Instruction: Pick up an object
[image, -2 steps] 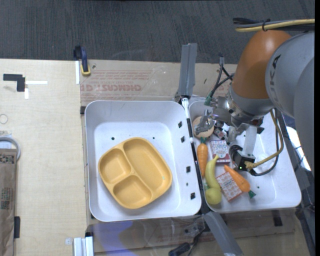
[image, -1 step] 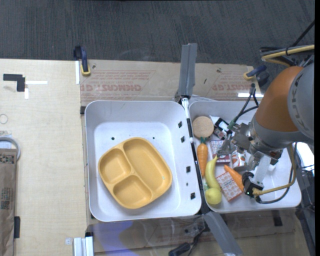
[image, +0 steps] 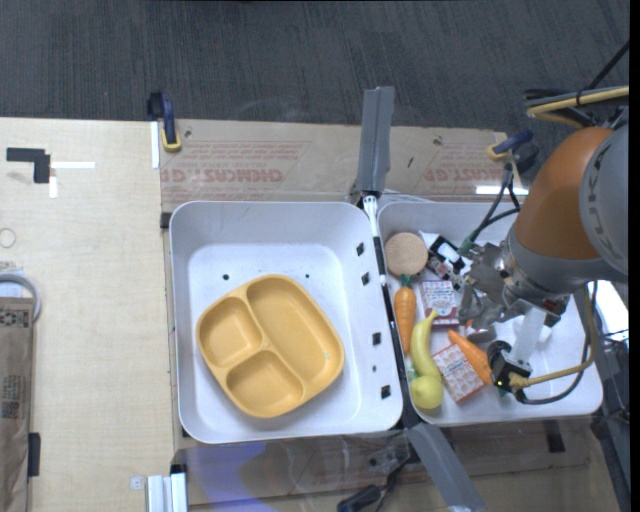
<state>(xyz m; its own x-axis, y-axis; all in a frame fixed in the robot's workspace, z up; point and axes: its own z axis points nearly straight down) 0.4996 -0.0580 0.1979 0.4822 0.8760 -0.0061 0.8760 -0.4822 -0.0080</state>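
Note:
My gripper (image: 474, 305) hangs low over the middle of the right bin (image: 580, 395), under the grey wrist and orange band. Just left of it lie a small printed packet (image: 438, 297), a yellow banana (image: 423, 340) and a long carrot (image: 403, 308). A shorter orange carrot (image: 470, 356) lies directly below the gripper on a second printed packet (image: 457, 378). A round tan bun (image: 406, 252) sits at the bin's back left and a yellow-green fruit (image: 427, 391) at its front left. The gripper's tip is hidden by the wrist body.
The left bin (image: 200, 240) holds a yellow three-part plate (image: 270, 345). A grey divider post (image: 375, 140) stands between the bins at the back. Cables (image: 545, 385) loop off the arm over the right bin's front right corner.

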